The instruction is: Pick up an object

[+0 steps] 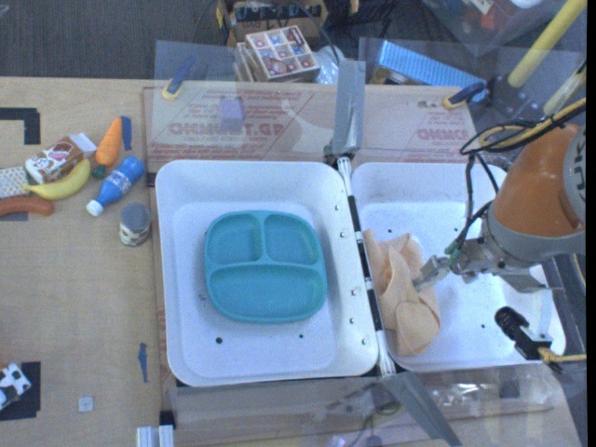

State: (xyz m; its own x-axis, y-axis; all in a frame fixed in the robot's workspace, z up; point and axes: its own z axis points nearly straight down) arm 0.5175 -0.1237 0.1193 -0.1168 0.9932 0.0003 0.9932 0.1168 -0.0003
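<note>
Reaching in from the right, the grey arm [535,203] with its orange band brings the gripper [434,271] low into the right bin [410,189], right beside a peach cloth [402,291]. The gripper tip sits at the cloth's right edge, likely because the cloth is the one thing to grab in this bin. It is too small and blurry to tell if the jaws are apart or together, or if any cloth is between them. The cloth lies crumpled against the left wall of the right bin. Its long side runs from the far end of the bin toward the near end, with a rounded lump at the near end. The left bin [182,250] holds a teal plate [264,266] with three sections, lying flat in the middle. A banana [58,184], a small blue bottle [117,183] and a can [135,223] lie on the wooden bench [65,315] to the left.
</note>
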